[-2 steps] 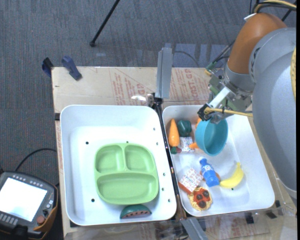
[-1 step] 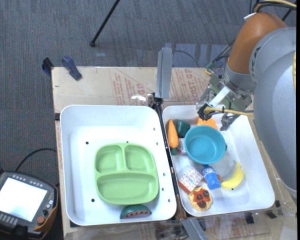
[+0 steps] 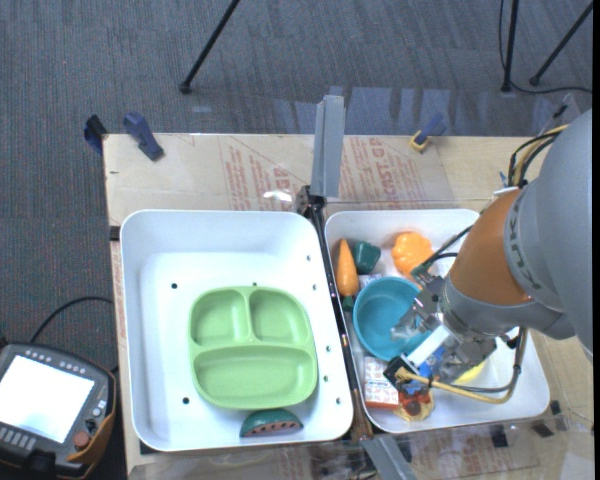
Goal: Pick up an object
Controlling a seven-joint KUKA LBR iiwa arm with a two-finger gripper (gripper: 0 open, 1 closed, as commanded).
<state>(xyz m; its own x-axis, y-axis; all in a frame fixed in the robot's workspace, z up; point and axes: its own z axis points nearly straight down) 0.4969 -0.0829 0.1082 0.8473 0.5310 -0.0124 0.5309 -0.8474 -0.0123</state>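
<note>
Where the arm (image 3: pixel 500 258) reaches down into the right bin (image 3: pixel 533 393), its gripper (image 3: pixel 420 333) sits at the right rim of the blue bowl (image 3: pixel 378 313) in the bin's middle. I cannot tell whether it is open or closed. A carrot (image 3: pixel 347 268) lies along that bin's left edge, just beside the bowl. A green plate (image 3: pixel 252 348) lies mid left bin (image 3: pixel 150 268).
</note>
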